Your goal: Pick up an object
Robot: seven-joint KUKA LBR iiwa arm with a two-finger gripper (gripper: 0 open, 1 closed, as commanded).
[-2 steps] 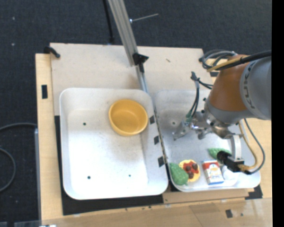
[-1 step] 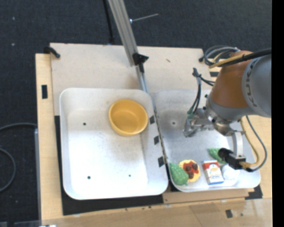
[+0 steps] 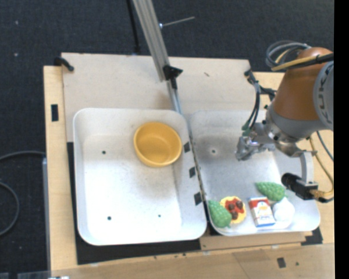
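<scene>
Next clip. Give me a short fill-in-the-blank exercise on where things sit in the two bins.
1. The yellow bowl sits in the ____ bin.
2. The tool hangs over the ____ bin.
3. The small carton lies along the right bin's ____ edge.

Missing words: left; right; near

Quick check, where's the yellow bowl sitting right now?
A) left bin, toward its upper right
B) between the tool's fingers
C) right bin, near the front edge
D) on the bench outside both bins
A: the round yellow plastic bowl rests on the floor of the left white bin, toward its upper right, apart from the tool over the right white bin.
</scene>
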